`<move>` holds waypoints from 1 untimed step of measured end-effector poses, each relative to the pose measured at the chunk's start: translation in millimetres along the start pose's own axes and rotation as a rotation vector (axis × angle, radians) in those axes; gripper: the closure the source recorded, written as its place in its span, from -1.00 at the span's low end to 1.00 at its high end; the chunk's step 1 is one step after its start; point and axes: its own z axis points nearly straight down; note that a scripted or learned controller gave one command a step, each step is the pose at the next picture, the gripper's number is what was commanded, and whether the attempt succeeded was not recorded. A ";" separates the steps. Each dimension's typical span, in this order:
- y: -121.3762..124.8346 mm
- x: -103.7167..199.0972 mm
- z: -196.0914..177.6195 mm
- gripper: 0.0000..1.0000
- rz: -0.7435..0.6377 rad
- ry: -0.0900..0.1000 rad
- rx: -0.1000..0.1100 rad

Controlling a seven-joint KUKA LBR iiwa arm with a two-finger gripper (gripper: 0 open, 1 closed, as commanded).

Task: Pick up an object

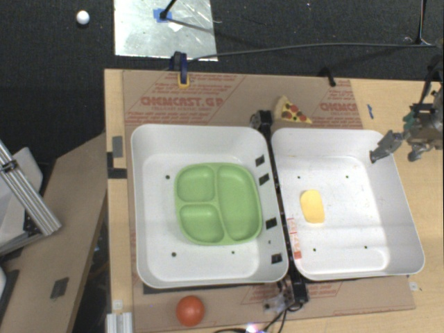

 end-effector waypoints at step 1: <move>2.1 0.8 -6.9 -1.00 -0.003 -0.003 -0.012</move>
